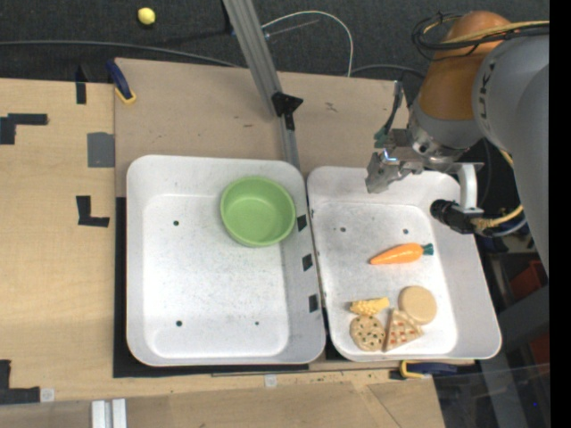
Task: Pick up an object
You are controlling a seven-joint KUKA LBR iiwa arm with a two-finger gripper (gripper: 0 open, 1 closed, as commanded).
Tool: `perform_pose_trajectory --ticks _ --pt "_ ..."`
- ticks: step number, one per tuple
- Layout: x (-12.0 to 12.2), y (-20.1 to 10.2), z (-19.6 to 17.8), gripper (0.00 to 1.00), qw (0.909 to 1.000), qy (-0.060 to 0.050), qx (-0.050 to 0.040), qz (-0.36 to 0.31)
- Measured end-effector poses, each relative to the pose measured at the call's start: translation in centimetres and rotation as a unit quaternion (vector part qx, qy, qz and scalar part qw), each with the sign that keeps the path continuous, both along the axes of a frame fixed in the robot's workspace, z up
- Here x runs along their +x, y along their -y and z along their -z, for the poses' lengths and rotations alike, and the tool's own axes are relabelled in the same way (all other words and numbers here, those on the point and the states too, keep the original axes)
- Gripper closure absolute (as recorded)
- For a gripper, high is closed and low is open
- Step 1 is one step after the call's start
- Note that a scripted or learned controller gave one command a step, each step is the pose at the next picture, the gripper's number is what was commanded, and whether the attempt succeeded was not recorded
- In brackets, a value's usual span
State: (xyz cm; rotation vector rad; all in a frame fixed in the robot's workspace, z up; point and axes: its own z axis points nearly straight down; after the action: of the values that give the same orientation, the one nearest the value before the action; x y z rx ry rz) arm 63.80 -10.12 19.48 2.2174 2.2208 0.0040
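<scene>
- Over the right bin's (464, 328) far edge hangs the gripper (382, 178); its finger state cannot be told.
- Green bowl (258, 210) sits in the left bin (161, 328).
- Carrot (399, 254) lies mid right bin, with a round cookie (417, 304), pizza slice (401, 332) and corn piece (369, 307) near its front.

Arm reaching in from the right, wrist bent downward.

The grey arm (522, 87) enters at the upper right, its orange band (455, 69) sitting just above the wrist. Below it hangs the pincer (382, 178), pointing down and slightly left; it looks empty, though the slanted view is too blurred to be sure. Dark cables loop beside the wrist.
</scene>
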Motion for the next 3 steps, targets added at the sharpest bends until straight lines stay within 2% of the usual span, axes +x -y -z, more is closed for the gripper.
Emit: perform_pose_trajectory --ticks 1,2,3 --pt "1.1 -0.2 -5.3 1.00 1.0000 0.000 -0.0001 0.000" --pt "1.2 -0.3 -6.7 1.00 1.0000 -0.002 0.0004 0.000" --pt "-1.3 -6.0 -5.5 1.00 1.0000 -0.004 0.0011 -0.002"
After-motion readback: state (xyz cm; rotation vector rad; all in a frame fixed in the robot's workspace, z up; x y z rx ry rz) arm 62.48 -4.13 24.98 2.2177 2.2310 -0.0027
